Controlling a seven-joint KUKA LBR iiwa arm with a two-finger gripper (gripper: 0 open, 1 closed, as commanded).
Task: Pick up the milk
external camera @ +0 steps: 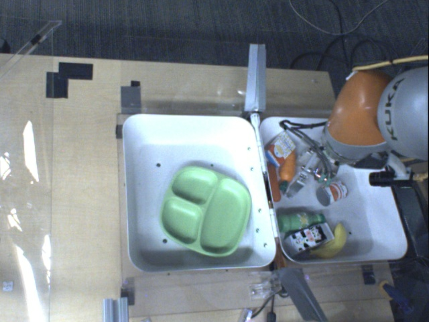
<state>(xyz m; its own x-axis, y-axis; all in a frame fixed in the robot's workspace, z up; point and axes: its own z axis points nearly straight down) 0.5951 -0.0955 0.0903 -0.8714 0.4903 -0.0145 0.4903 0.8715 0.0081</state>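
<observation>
Pale wood desk (67, 200) carries two bins; my hand (310, 174) hangs low in the right bin (379, 243), grip width impossible to tell. What I take for the milk (307, 235) lies at the front beside a banana (333, 243). Crowding risks grabbing the carrot (287, 168) instead.

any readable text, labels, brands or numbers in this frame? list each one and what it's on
"KU": partial vertical lettering on the grey arm at the right edge, cut off by the frame.
Milk carton in the right bin: black-and-white print, too small to read.
Packet by the divider: print blurred, unreadable.
Small can: label unreadable.
</observation>
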